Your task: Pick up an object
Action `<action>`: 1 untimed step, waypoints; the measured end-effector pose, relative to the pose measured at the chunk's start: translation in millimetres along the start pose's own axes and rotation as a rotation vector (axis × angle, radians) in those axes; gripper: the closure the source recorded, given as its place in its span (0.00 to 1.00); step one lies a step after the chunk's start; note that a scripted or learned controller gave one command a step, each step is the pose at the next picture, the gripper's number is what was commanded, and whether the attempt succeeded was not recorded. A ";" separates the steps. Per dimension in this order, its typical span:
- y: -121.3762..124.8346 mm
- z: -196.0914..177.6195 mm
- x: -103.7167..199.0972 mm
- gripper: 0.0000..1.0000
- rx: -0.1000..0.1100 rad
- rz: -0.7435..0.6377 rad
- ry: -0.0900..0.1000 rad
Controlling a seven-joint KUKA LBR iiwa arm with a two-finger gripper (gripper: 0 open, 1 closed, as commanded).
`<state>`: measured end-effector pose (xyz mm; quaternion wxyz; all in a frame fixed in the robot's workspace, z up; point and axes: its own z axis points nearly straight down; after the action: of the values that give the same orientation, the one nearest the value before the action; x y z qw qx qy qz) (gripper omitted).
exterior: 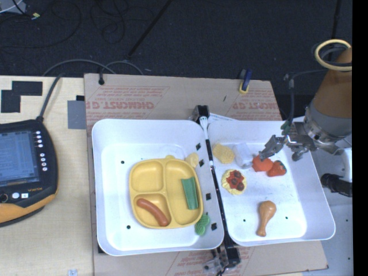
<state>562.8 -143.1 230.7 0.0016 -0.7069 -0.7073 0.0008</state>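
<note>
- Bins sit side by side on my bench, a left bin (109, 154) and a right bin (313, 211), both white and shallow.
- My arm (336, 91) comes in from the right, grey with an orange part up high.
- My gripper (275, 147) hangs over the top part of the right bin, and I can see its dark fingers (270, 150) pointing down and left.
- I cannot tell if the fingers are spread or pressed together.
- A red toy (269, 165) lies just under the fingertips, very close, but I cannot tell if they touch it.
- A yellow corn piece (223, 152) lies near the wall between the bins.
- A small round pizza toy (234, 181) lies below the corn.
- A brown chicken leg (265, 215) lies lower down in the right bin, well apart from the gripper.
- In the left bin I see a yellow tray (144, 180) with parts.
- A red sausage (152, 211) and a green stick (190, 192) lie in the tray.
- A green toy (202, 225) lies just beside the tray's lower right corner.
- A control pad (23, 165) rests on the table to the far left.
</note>
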 end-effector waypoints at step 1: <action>-24.4 -170.6 154.9 0.00 -0.019 -0.017 0.005</action>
<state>538.8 11.5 401.6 -0.0036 -0.7007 -0.7134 -0.0076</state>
